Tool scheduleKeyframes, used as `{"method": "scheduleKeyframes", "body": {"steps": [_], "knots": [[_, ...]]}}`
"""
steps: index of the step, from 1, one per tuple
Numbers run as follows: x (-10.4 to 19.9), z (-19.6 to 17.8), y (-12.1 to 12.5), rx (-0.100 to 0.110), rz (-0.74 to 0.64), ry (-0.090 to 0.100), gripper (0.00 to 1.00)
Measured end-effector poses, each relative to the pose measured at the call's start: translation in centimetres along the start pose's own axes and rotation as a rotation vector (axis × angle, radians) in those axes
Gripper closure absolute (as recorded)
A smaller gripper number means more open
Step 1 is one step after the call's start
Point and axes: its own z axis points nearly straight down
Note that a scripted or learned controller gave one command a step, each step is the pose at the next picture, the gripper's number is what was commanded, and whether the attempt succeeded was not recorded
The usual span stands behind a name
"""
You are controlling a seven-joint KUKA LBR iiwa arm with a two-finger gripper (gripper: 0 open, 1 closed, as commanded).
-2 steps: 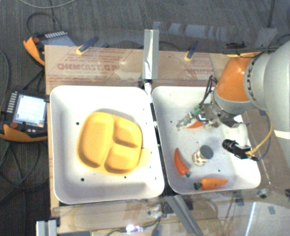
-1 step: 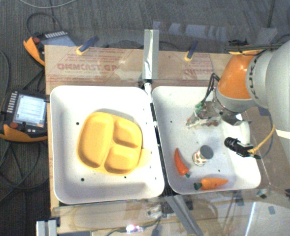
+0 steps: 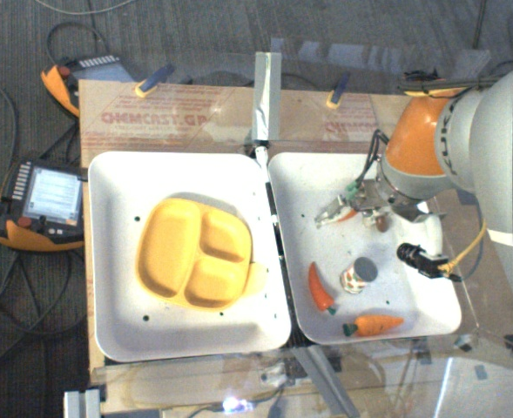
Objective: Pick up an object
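The arm (image 3: 452, 142) came in from 3 o'clock, its orange band over the top right corner of the right bin (image 3: 301, 181). The gripper (image 3: 336, 212) sat low over the upper middle of that bin, its two metal fingers (image 3: 326, 217) pointing toward 9 o'clock. They looked spread a little at the tips, and a small orange-red and green bit showed just behind them, near the finger bases. I could not tell whether that bit was pinched between the fingers or only lying beneath them, so the grip was uncertain.

Three loose things lay in the lower half of the right bin. A red-orange chilli (image 3: 320, 286) lay toward 7 o'clock of the bin's centre, tilted, its green stem end pointing down. A carrot (image 3: 377, 325) lay along the bottom wall at about 5 o'clock, its green end to the left. A small round cup (image 3: 357, 275) sat between them and the gripper, near the bin's centre, apart from both.

The left bin (image 3: 108, 181) held a yellow tray (image 3: 195, 252) with three compartments, resting near its middle and turned slightly askew.

At 9 o'clock of the bench, on the floor, lay a pendant (image 3: 43, 205) with a lit screen, cables around it.
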Motion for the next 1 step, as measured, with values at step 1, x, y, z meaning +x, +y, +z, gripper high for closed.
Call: {"method": "scheduleKeyframes", "body": {"steps": [1], "knots": [[0.0,-0.83,-0.03,0.002,0.001,0.001,1.0]]}}
